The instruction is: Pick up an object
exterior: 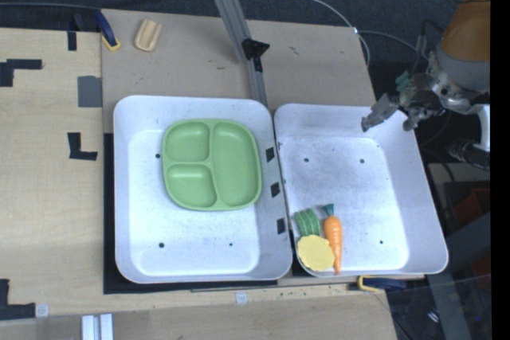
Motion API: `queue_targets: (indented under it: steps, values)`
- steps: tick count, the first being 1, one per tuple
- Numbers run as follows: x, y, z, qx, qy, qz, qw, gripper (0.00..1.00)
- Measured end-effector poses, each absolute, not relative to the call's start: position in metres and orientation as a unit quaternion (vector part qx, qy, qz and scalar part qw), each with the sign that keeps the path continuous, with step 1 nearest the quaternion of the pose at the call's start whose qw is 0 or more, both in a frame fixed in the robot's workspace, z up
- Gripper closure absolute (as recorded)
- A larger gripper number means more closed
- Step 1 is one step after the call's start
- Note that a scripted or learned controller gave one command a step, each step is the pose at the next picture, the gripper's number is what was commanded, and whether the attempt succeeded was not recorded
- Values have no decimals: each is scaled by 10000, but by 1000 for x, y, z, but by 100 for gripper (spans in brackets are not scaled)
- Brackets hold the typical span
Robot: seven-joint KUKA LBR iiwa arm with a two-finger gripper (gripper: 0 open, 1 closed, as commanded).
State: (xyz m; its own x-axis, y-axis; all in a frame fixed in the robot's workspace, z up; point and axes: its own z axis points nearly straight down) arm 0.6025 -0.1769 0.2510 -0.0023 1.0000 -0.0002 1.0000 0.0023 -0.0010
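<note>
In the camera view the grey two-finger gripper (390, 114) hovers over the right white bin's (414, 171) far corner, fingers apart and empty; the small orange toy carrot (333, 239) lies well apart at the near edge, so it should probably travel there before lowering.
</note>
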Motion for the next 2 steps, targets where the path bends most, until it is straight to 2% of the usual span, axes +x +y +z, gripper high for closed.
queue_targets:
  steps: [1,2]
  values:
    - [602,-177,251,-7062,-7080,5,2,0]
    - [594,-182,201,-7067,-7075,24,23,0]
